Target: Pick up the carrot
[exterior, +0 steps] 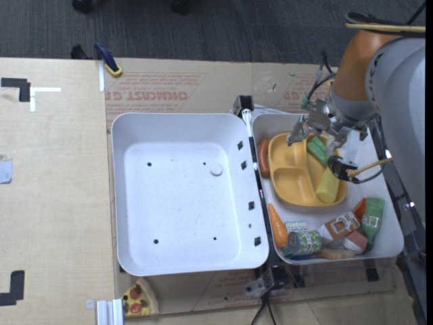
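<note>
So the carrot is lying along the left wall of the right bin, lower half, pointing roughly toward the near edge. Its bottom end gets lost behind a green-labelled can, so part of it is covered. The gripper hangs over the top part of that same bin, above a yellow divided tray, well apart from the carrot. Honestly can't tell how its business end stands, it's a dark tangle of metal and cables there. A yellow-green item sits on the tray's right side. The left bin sits beside it on the surface.
</note>
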You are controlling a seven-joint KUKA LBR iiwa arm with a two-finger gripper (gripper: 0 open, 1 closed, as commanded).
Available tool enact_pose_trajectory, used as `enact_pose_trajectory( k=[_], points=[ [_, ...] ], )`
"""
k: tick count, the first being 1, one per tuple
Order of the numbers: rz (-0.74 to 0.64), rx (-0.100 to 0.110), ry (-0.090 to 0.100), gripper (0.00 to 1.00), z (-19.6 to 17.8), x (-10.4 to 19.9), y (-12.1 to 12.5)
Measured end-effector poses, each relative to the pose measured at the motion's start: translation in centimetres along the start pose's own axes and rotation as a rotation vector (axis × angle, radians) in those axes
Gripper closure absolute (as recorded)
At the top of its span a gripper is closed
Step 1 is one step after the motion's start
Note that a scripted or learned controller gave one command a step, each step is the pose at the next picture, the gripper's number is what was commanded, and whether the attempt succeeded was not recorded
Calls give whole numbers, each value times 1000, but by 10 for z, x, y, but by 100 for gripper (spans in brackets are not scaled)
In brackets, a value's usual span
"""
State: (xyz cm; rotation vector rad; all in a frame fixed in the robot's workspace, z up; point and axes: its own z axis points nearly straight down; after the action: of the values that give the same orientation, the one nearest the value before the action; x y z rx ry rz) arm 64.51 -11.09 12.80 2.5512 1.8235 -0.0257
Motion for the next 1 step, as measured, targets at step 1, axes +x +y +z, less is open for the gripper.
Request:
enact_pose_trajectory(
  k=[1],
  points=[
    [134, -10, 18, 0, 25, -9, 22]
  ],
)
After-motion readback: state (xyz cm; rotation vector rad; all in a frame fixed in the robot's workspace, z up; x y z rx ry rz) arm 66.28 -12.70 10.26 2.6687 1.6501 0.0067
